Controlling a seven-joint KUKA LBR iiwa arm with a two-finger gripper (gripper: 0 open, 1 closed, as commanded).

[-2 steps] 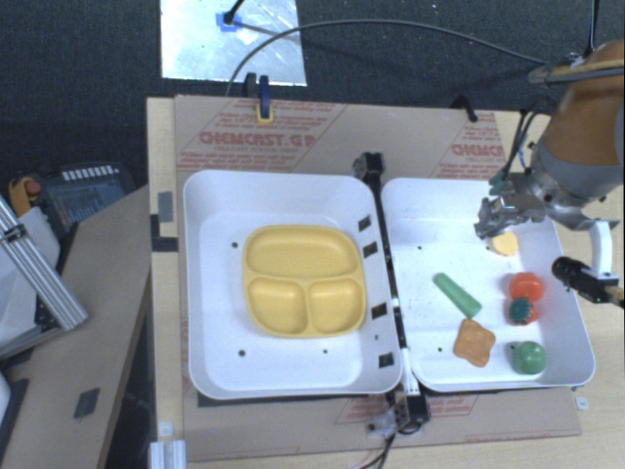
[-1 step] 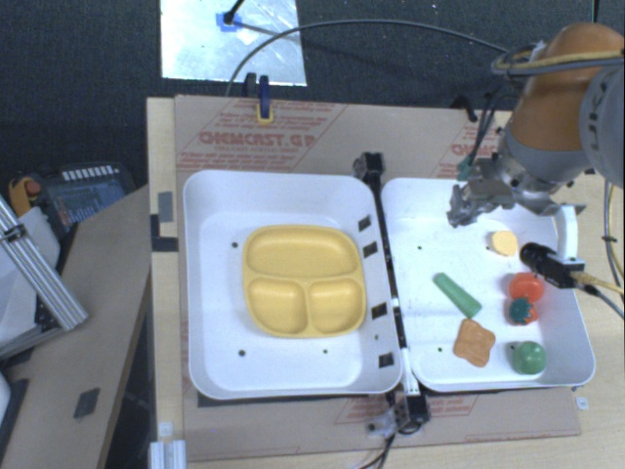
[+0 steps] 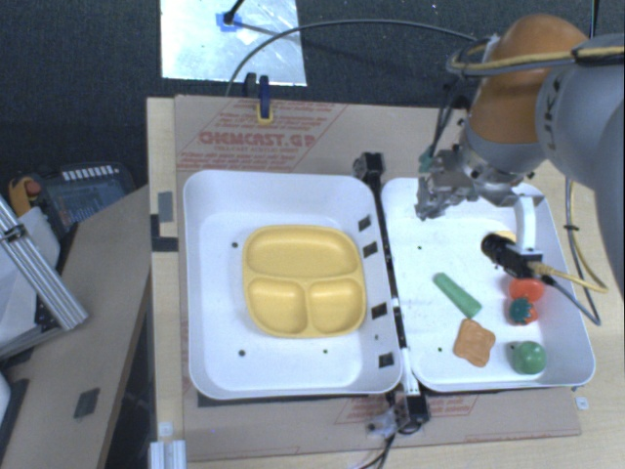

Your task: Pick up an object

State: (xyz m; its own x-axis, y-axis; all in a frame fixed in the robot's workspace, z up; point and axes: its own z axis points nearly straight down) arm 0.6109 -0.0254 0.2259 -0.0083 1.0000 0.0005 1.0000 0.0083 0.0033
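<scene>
My gripper (image 3: 431,206) hangs over the far left part of the right bin (image 3: 420,262), with nothing visible under it but white bin floor. A green stick (image 3: 457,294) lies near the bin's middle, nearer the camera than the gripper. An orange cracker-like piece (image 3: 474,342) and a green ball (image 3: 527,357) rest at the bin's near edge. A red-orange piece (image 3: 526,289) and a small orange and teal toy (image 3: 520,310) sit by the right wall.
A yellow three-compartment plate (image 3: 300,279) lies in the middle of the left bin (image 3: 210,262). A black divider with clips (image 3: 381,262) runs between the bins. The grey arm (image 3: 547,96) reaches in from the right, above the right bin's far side.
</scene>
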